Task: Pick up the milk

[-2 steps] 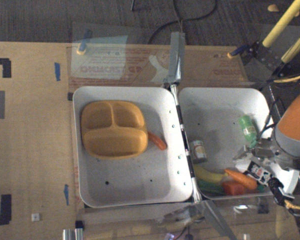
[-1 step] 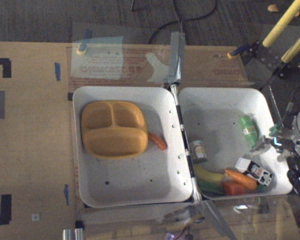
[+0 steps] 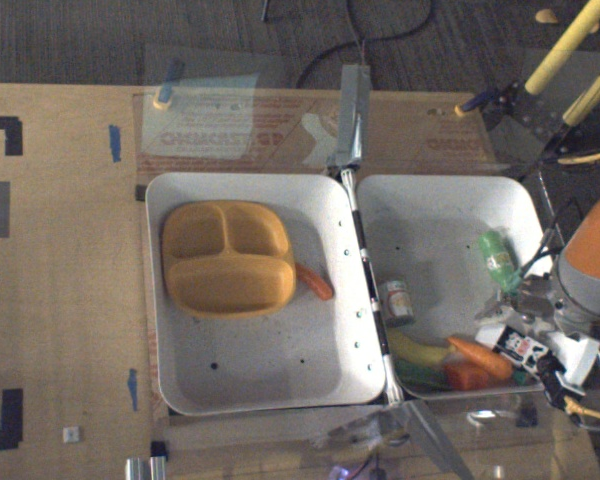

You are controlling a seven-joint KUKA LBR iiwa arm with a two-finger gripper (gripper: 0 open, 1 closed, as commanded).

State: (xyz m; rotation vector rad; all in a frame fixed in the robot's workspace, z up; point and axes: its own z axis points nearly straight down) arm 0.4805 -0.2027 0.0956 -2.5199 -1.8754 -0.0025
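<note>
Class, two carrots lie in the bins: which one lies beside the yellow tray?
The small carrot in the left bin, touching the yellow tray; the other carrot lies among food in the right bin.

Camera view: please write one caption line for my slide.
Claw over the milk carton in the right bin; orange divided tray in the left bin.

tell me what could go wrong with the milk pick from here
The black-and-white cow-print milk carton lies at the right white bin's lower right corner, close to the rim, so the end effector may hit the wall or get a poor grip. An orange plastic carrot and a red toy vegetable lie right beside it and could be nudged or grabbed instead.
</note>
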